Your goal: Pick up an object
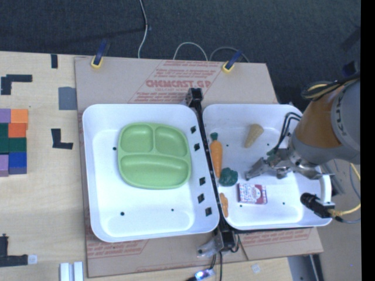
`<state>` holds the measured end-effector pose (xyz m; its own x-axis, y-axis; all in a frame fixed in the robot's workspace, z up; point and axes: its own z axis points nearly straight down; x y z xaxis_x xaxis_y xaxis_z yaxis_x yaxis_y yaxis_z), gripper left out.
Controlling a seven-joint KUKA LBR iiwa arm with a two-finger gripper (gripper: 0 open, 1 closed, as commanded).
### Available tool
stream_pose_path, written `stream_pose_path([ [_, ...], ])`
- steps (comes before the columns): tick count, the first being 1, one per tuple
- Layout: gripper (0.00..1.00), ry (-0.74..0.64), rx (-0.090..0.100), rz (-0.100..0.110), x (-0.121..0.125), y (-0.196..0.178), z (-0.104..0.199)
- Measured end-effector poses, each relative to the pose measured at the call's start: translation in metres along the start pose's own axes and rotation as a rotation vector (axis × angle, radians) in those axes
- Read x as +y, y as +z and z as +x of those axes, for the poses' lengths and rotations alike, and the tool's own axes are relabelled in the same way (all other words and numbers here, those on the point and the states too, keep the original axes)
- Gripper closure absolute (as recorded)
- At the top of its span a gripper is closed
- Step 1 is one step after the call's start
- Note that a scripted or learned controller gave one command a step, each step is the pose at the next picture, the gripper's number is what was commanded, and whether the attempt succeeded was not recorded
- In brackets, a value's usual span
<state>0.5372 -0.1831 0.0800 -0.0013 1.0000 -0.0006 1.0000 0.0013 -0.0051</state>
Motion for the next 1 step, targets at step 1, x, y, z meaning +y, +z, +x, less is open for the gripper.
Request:
stream_pose_path([
  [1, 1.00, 0.000, 0.000, -0.001, 0.0013, -0.0110, -0.0005],
])
